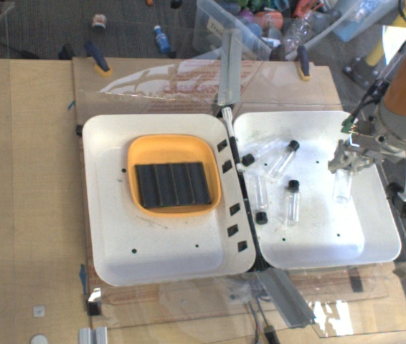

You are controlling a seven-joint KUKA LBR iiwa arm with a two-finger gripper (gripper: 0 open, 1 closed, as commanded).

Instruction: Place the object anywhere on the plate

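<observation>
Clear vial (342, 187) upright between fingers of closed pincer (348, 162), right bin (375, 242).

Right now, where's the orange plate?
In the camera view the orange plate sits in the left bin, toward its back middle, with a dark ribbed slab lying on it. The clear vials are in the right bin.

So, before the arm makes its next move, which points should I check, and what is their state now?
1. Plate sits in left bin: ok.
2. Plate has free space: not ok, a dark ribbed block covers most of it.
3. Vials lie within reach in right bin: ok.
4. Gripper is over the right bin: ok.
5. A vial lies just below the gripper; held or not: cannot tell.
</observation>
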